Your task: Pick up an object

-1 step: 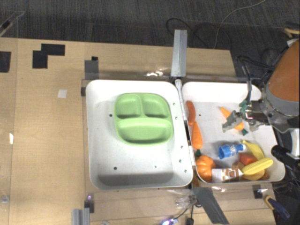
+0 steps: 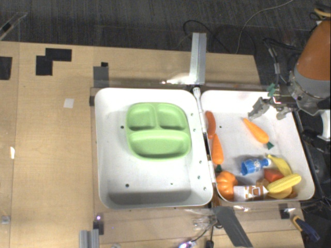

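My gripper [image 2: 270,111] hangs over the back right of the right bin [image 2: 232,99], open, with nothing between its fingers. Just below it lies a small orange carrot [image 2: 257,130], a little apart from the fingertips. Along the bin's left wall lie a red sausage [image 2: 210,123] and a second carrot [image 2: 217,149]. Toward the front sit a blue bottle [image 2: 254,166], two bananas [image 2: 283,184], an orange pumpkin [image 2: 226,182] and a brown-and-white bottle [image 2: 249,192].
The left bin [image 2: 111,154] holds a green divided plate [image 2: 158,129]. A metal post [image 2: 198,58] stands behind the wall between the two bins. Cables run across the dark floor behind the bench.
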### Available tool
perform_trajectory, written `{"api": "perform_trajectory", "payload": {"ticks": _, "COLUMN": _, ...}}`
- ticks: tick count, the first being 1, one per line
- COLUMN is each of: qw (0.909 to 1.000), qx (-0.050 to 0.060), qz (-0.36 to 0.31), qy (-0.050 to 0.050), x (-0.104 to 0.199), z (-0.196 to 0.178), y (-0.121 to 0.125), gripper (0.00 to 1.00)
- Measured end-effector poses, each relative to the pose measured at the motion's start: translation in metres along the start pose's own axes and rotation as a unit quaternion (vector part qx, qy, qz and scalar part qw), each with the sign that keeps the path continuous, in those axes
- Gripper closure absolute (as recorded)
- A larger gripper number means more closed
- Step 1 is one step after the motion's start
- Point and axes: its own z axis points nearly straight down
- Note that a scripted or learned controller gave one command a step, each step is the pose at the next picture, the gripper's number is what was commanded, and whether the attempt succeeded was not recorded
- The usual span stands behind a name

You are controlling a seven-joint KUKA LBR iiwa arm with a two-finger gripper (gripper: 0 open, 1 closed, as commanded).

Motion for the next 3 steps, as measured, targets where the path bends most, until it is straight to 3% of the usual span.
{"api": "perform_trajectory", "payload": {"ticks": 1, "qw": 0.9999, "qx": -0.003, "qz": -0.015, "qy": -0.001, "x": -0.046, "z": 0.153, "y": 0.041, "gripper": 0.0}}
{"api": "perform_trajectory", "payload": {"ticks": 2, "qw": 0.9999, "qx": -0.007, "qz": -0.016, "qy": -0.001, "x": -0.044, "z": 0.14, "y": 0.044, "gripper": 1.0}}
{"api": "perform_trajectory", "payload": {"ticks": 3, "qw": 1.0, "qx": -0.003, "qz": -0.009, "qy": -0.001, "x": -0.013, "z": 0.022, "y": 0.078, "gripper": 1.0}}
